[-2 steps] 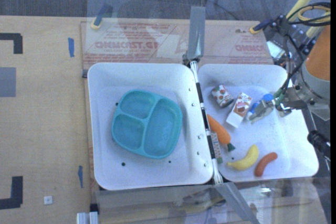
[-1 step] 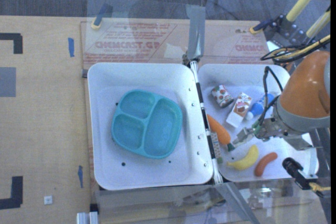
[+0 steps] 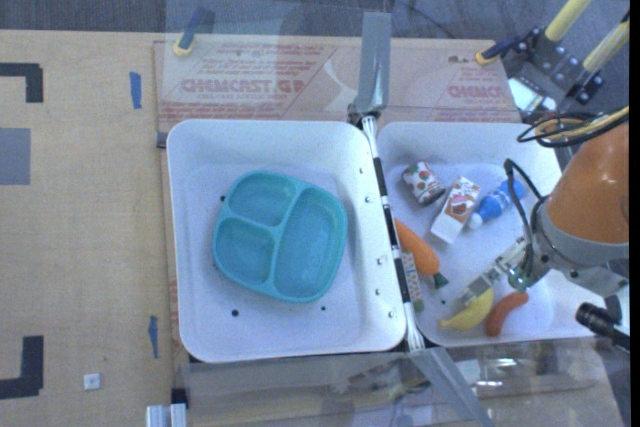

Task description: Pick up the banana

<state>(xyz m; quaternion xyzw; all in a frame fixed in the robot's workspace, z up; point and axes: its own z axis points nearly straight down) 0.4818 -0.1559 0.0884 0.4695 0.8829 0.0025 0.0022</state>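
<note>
1. The banana (image 3: 462,316) lies flat on the floor of the right-hand bin (image 3: 470,136), near that bin's front edge. It is small and yellow, and it has not been lifted.
2. The pincer (image 3: 490,282) hangs just above the banana's upper right end, reaching in from the arm (image 3: 595,200), whose orange band sits further right of the banana. Whether it touches the banana cannot be made out, and I cannot tell if it is spread or pressed together.
3. Judged from this, the task is at the approach stage: the grasp and the lift are both left to do.
4. Just right of the banana, possibly touching it, lies an orange sausage-shaped toy (image 3: 506,309). Left of the banana and slightly behind it lies a toy carrot (image 3: 419,252).
5. Further behind the banana sit a small carton (image 3: 456,208), a small can (image 3: 422,181) and a blue bottle (image 3: 492,207).
6. In the bin left of the banana's bin rests a teal divided plate (image 3: 280,236).
7. The arm's bulk hides the bin's right side, and the counter (image 3: 80,215) lies beyond.
</note>
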